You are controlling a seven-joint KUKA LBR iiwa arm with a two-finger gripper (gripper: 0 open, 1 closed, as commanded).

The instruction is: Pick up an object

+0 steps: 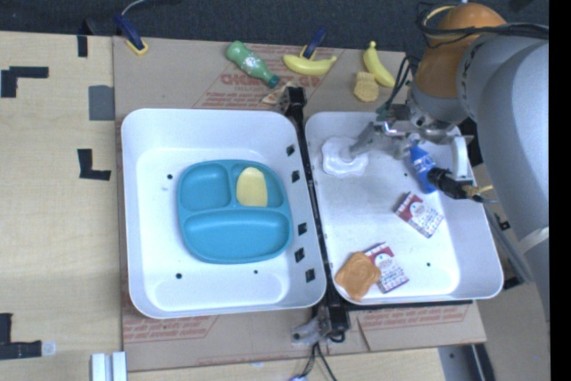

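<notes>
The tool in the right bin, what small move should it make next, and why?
Probably a short descent straight onto the white object. The tool sits at that object's edge in the right bin, and nothing can be seen held in it. The red and white packet and the orange piece lie farther off, so the white object is the nearest target.
</notes>
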